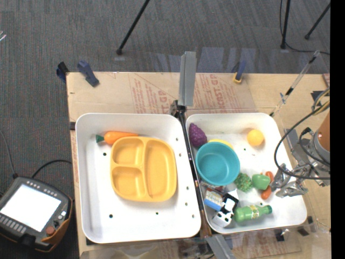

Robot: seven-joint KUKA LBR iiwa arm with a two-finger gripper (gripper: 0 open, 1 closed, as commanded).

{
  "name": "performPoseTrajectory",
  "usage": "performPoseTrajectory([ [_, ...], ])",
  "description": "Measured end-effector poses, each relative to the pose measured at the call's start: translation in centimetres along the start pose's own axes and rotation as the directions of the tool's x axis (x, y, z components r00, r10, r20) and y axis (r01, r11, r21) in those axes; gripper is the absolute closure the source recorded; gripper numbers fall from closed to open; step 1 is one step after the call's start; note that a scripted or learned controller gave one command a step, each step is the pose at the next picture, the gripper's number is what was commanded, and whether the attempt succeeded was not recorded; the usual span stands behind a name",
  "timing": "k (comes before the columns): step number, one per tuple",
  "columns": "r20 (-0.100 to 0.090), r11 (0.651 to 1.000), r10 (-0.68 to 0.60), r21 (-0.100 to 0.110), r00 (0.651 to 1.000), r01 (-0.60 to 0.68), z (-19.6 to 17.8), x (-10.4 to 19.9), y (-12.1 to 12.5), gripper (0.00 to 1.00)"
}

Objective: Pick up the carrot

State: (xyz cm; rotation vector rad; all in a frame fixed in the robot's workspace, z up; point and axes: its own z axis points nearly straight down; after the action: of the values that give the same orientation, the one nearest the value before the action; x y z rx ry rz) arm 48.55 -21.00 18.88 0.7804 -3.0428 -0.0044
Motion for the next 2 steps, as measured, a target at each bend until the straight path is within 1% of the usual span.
performPoseTrajectory([
  [1,0.002,0.961,-0.277,0.001,0.961,0.277,-2.4,-1.1,-0.5,1.00],
  [2,0.002,0.844,-0.537,0.001,0.844,0.537,-5.0,-1.0,-0.5,1.00],
])
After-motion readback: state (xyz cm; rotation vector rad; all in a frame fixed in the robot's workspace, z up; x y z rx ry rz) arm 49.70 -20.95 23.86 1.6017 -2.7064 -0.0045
